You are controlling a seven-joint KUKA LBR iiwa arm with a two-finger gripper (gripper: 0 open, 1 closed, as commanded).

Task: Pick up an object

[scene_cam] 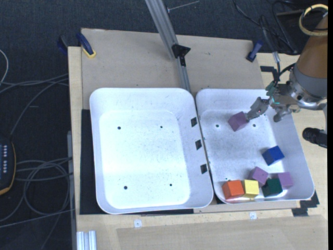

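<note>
White plastic is framing both bins as I am watching from above. My gripper [266, 110] is reaching in from the right over the right bin [291, 139], near its upper right rim; I cannot tell how its jaws are standing. A purple block [238, 121] is lying just left of it, apart from the walls. Open floor is lying below it. Blue [272, 154], orange [233, 188], yellow [251, 187], green [271, 187] and two more purple blocks [259, 174] are crowding the lower right corner. The left bin [140, 150] is sitting on a tan bench [130, 56] over dark carpet [31, 30].
</note>
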